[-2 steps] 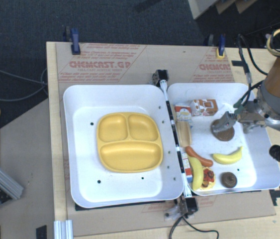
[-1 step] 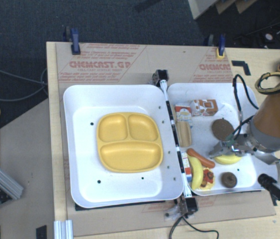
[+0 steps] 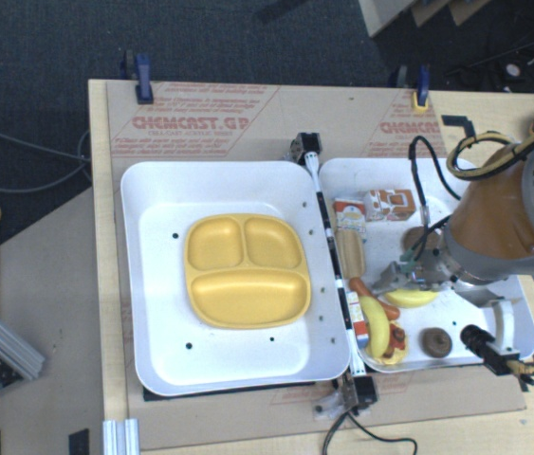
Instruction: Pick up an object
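Grey gripper (image 3: 401,275) lowered into right bin (image 3: 523,325), poised beside yellow banana (image 3: 411,298) for pickup; finger state cannot be told. Yellow divided plate (image 3: 247,270) left untouched in left bin (image 3: 153,254).

A yellow divided plate (image 3: 248,271) is sitting mid-frame in the left bin (image 3: 153,339), while two blue clamps (image 3: 140,76) are gripping the board's top edge.

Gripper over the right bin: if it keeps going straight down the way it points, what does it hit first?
Probably the small yellow banana just beneath the gripper, though depth is hard to judge from this slanted view.
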